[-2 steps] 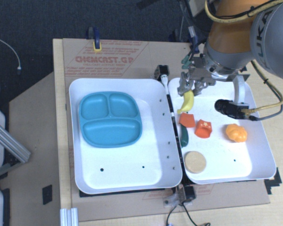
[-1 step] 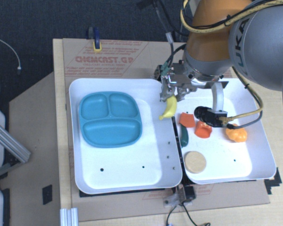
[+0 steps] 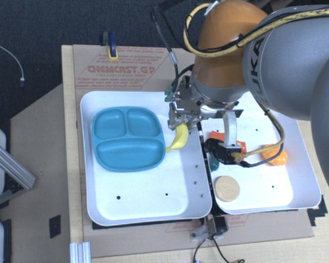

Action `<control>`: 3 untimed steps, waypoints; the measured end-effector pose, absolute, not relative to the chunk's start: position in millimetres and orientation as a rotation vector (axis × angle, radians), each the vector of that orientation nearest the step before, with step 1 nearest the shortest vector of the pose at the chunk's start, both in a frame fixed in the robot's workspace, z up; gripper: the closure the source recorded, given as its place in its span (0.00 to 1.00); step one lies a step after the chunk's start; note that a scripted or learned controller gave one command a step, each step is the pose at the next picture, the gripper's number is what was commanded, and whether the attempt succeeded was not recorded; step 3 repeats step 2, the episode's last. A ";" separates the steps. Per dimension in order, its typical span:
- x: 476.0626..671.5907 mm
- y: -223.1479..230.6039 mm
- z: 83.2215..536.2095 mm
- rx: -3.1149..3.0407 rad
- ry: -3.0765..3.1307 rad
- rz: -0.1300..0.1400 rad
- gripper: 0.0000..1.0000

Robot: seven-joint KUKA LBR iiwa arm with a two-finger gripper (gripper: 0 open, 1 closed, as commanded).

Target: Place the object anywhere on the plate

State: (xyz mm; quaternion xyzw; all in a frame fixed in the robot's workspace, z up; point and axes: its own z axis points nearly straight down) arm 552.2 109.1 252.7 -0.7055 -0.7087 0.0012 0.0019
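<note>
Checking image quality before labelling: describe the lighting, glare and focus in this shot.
Camera view: even, soft light; faint shadows under the blue plate and the banana; a mild sheen on the arm's orange band, no harsh glare on the white bins; the near arm looks slightly soft, the bins sharp.

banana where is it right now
The banana hangs under the pincer in the left bin, just right of the blue plate.

The table (image 3: 126,64) is a brown board with red lettering. Two shallow white bins lie on it side by side, the left bin (image 3: 148,196) touching the right bin (image 3: 274,199).
</note>
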 end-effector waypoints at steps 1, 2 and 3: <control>539.9 155.4 228.3 -2.216 -2.222 0.006 1.00; 540.6 153.8 229.4 -2.220 -2.220 0.003 0.00; 540.6 153.8 229.4 -2.220 -2.220 0.003 0.00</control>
